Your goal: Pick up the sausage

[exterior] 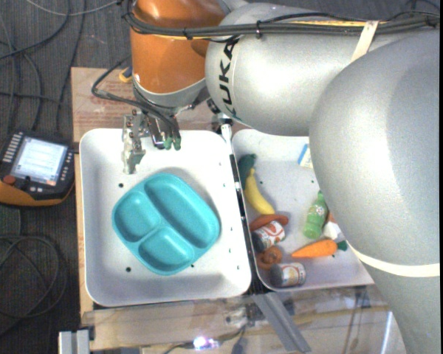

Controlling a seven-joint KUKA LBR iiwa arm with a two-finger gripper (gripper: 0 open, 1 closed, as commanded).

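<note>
Camera view | hand (149, 144) spread, nothing between fingers, over left bin (96, 271) | sausage (269, 222) in right bin (354, 275)

Dark carpet (29, 21) strewn with black cables (18, 72) surrounds the wooden bench (96, 87).

Even overhead light is being cast; glare is being reflected off the grey arm (369, 87), while soft shadows are being thrown inside the left bin (96, 198).

A wooden bench (85, 94) carries two shallow white bins side by side: the left bin (96, 271) directly beneath the gripper (149, 142), the right bin (280, 157) to its right.
</note>
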